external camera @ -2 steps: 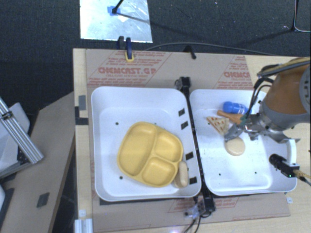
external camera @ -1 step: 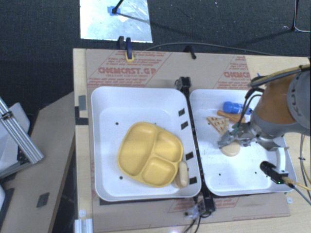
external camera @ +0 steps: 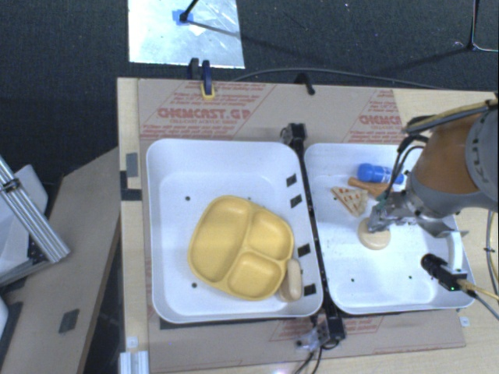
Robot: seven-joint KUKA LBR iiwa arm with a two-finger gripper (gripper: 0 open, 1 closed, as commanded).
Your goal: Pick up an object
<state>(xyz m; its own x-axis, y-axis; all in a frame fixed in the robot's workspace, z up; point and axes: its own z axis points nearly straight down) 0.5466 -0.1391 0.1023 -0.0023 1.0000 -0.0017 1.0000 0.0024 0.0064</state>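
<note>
- Two white bins side by side on the bench: left bin [external camera: 168, 232], right bin [external camera: 390, 291].
- Yellow divided tray [external camera: 242, 248] lying in the left bin, small beige piece [external camera: 291, 280] touching its lower right edge.
- Grey arm [external camera: 452, 170] reaching in over the right bin.
- Gripper [external camera: 380, 223] down at a round tan object [external camera: 375, 237]; grip state impossible to tell.
- Blue object [external camera: 373, 172], orange stick [external camera: 366, 185] and waffle-like wedge [external camera: 351, 199] clustered near the back of the right bin.

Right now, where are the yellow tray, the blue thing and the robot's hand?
yellow tray [external camera: 242, 246]: camera view, centre divider.
blue thing [external camera: 373, 172]: camera view, its middle.
hand [external camera: 380, 223]: camera view, its tip above a tan disc.
</note>
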